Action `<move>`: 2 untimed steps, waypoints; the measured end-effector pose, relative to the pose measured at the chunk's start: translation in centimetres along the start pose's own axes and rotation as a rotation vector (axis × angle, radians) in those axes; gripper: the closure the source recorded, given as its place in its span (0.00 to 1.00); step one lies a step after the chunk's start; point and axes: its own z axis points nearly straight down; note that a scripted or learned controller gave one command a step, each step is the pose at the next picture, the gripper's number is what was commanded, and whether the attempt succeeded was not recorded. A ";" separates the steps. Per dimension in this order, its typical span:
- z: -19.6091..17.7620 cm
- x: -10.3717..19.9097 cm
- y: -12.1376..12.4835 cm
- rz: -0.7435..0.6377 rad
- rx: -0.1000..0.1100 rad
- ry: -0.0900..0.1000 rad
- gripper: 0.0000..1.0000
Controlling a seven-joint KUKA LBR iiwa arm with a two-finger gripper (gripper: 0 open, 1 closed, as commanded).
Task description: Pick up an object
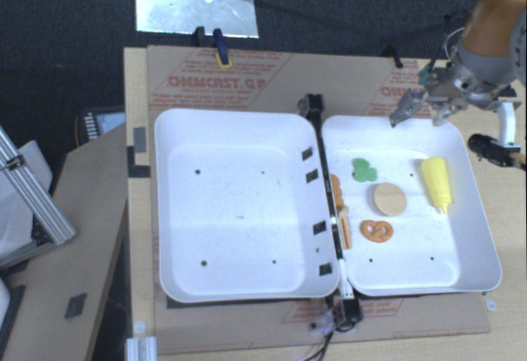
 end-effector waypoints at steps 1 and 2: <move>6.4 2.2 -6.6 0.002 0.007 0.002 0.00; 13.8 4.2 -8.5 0.002 0.003 0.002 0.00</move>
